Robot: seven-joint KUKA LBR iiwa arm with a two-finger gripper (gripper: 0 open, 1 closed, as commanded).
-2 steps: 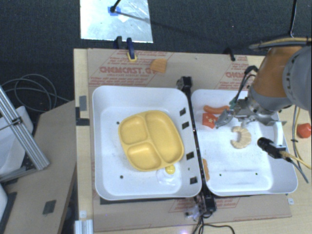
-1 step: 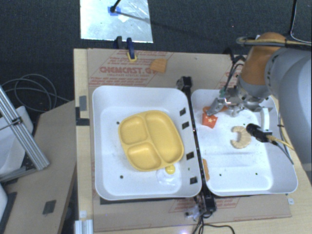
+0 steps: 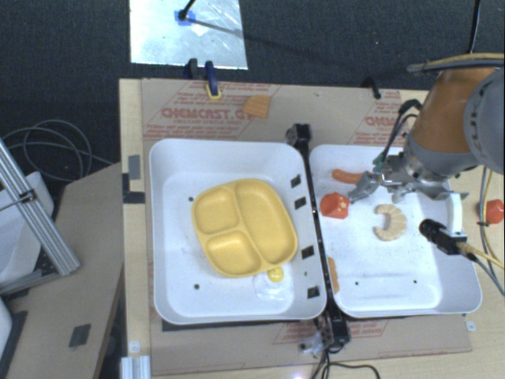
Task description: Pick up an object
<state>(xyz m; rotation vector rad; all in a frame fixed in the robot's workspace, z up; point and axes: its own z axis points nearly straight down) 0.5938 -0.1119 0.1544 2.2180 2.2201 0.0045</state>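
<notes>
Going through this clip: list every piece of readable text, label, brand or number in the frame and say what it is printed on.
"CHEMCAST", in red capitals, on the brown sheet under the bins, beyond the left bin.
A second red print on the same sheet beyond the right bin, partly covered by the arm: too cut off to read.
Smaller red lines around the brand name: too small and blurred to read.

Shiny foil sheet (image 3: 188, 20) on dark floor behind worktop (image 3: 237, 101); grey cables (image 3: 47, 144) and alu. rail (image 3: 35, 219) at left.
</notes>
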